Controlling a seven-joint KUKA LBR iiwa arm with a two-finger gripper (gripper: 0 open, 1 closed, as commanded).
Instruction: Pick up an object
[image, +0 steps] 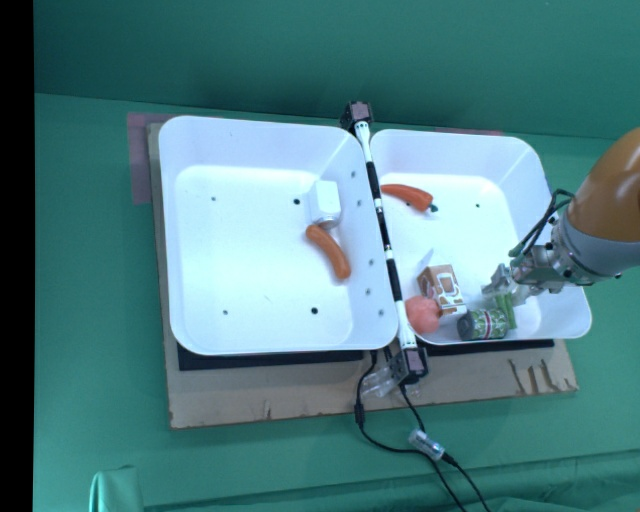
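Cables (420, 440) trail off the near edge of the cardboard sheet (300, 395) under the two bins, black and thin, with a small clear plug partway along. Beyond them, in the near corner of the right bin (470, 160), lies a cluster: a round red fruit (423, 315), smooth and matte, touching a small printed carton (441, 285) that stands tilted just behind it, and a dark green can (484, 324) on its side with a pale label band. The gripper (507, 290) hangs just beyond that can, above the bin's floor and close to its outer wall; whether its fingers are parted or closed I cannot tell, and nothing shows between them. Farther from the can, toward the bin's back, a slim orange-red chilli (407, 195) lies curved with a dark stem. Across the black-and-white divider rail (380, 215), the left bin (200, 150) holds a glossy orange sausage shape (329, 250), bent, and just behind it a short silvery cylinder (326, 203).
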